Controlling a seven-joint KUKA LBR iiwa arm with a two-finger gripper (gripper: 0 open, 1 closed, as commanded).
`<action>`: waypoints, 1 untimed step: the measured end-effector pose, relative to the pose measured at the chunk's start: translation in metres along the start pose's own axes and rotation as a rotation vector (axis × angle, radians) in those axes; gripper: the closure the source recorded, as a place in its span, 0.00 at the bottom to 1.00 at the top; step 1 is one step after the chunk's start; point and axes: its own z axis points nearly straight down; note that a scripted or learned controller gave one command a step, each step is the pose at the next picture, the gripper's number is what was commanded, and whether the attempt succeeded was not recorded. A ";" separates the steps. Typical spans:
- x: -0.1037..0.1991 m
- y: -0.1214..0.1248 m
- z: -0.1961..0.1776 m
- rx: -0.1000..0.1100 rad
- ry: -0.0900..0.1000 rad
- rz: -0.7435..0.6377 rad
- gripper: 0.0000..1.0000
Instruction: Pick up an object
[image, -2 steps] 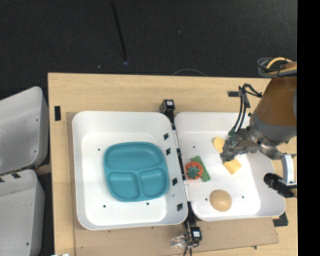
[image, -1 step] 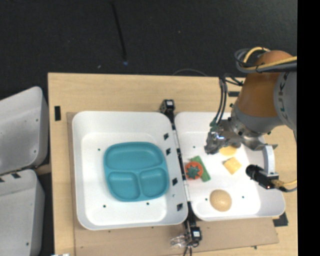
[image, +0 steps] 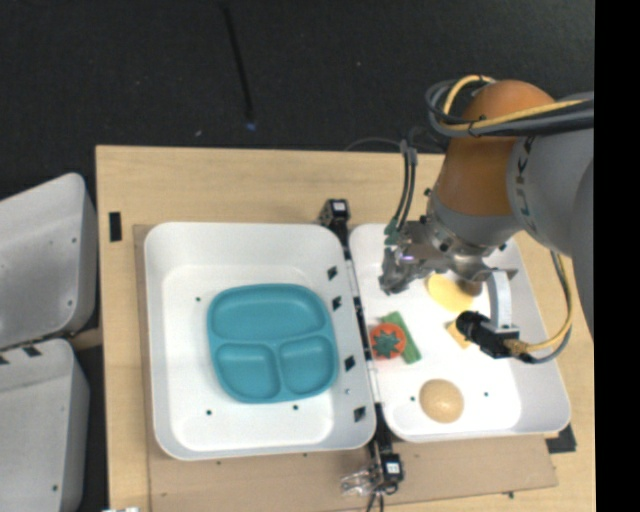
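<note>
Jaws: hidden under wrist, I cannot tell their state | gripper (image: 440, 268) low over right bin (image: 540, 400), far side, above yellow piece (image: 447, 291) | red-green toy (image: 393, 340) near-left | tan ball (image: 441, 400) nearest | advise centring on one item before closing.
</note>
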 end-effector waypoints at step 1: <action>0.055 0.017 0.009 0.001 -0.001 0.000 1.00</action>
